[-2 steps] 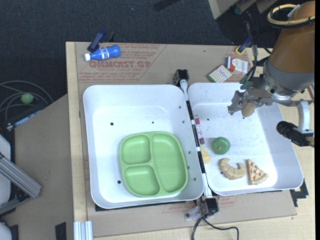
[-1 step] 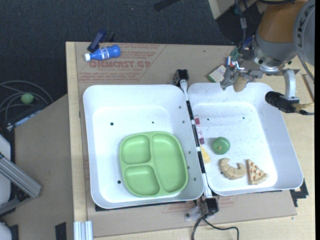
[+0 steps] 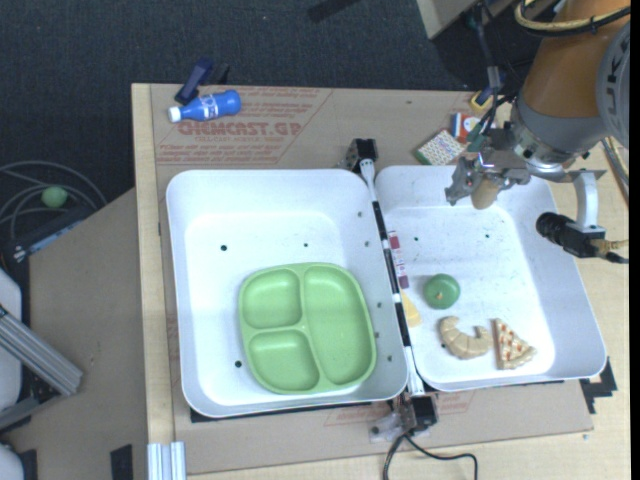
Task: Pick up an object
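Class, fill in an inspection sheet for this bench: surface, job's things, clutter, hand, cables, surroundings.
Surface: cardboard-topped bench bearing two white bins.
Job's things: right bin holds a green apple, croissant and pizza slice; left bin holds a green divided plate.
Clutter: blue bottle lying on the bench behind the left bin.
Hand: hand above the right bin's far edge.
Cables: black cable at the front edge.
Surroundings: dark carpet.

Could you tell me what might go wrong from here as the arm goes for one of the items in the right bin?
The croissant and pizza slice lie almost touching, so closing on one may nudge or snag the other. The apple is round and could roll away. All three sit at the near end of the right bin, while the gripper hangs over the far end.
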`<action>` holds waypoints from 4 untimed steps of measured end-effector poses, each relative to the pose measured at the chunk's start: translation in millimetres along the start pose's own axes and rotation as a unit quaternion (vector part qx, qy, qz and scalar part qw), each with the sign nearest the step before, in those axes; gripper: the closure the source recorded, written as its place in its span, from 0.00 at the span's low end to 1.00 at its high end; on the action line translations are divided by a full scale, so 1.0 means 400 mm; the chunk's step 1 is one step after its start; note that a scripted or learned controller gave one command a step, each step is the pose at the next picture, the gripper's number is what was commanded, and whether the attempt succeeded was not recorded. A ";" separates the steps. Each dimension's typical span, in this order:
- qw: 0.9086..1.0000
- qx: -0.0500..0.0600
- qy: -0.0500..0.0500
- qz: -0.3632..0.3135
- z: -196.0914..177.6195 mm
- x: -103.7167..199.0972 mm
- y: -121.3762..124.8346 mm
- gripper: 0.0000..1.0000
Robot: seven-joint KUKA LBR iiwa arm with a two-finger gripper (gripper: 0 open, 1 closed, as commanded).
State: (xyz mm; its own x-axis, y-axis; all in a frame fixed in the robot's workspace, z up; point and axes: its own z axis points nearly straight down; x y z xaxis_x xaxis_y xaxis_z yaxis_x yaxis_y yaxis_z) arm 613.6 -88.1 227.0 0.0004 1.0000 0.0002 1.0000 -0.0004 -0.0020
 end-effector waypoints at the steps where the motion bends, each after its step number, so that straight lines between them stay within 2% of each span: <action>1: 1.000 -0.002 0.000 -0.001 -0.052 0.100 0.002 1.00; 2: 1.000 0.000 0.000 0.000 -0.013 0.059 0.001 1.00; 3: 1.000 0.000 0.000 0.000 -0.044 0.070 -0.024 1.00; 4: 1.000 0.000 0.000 0.000 -0.088 0.024 -0.077 1.00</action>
